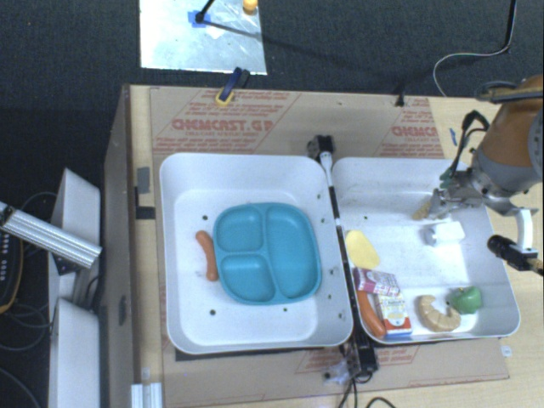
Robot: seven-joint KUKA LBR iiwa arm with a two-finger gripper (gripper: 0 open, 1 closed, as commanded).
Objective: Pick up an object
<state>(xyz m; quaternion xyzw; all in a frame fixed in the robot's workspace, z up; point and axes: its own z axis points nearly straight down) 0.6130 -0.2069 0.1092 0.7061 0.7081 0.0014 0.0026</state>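
Bench (280, 117): brown board bearing two shallow white bins side by side.

Left bin (183, 313): holds a blue divided plate (266, 252) at its middle, its compartments bare, and an orange sausage (206, 254) lying just beside the plate's left edge.

Right bin (399, 177): holds the candidate objects, all grouped toward its near side. Yellow piece (360, 248) against the left wall; small printed carton (389, 303) below it, beside an orange carrot-like piece (368, 309) at the near-left corner; tan bagel-shaped item (438, 313) and green item (465, 298), touching or nearly so, at the near-right.

Arm (510, 147): grey with orange band, entering from the right, wrist over the far-right part of the right bin.

Gripper (438, 213): low over bare bin floor, well apart from every object. Whether the fingers are spread or closed cannot be told; nothing shows between them.

Step in hand, by judgement: approach, no object yet secured. The next move calls for travel toward the near side of the right bin, centring over one item, the green one or the bagel being nearest, then descent and closing.
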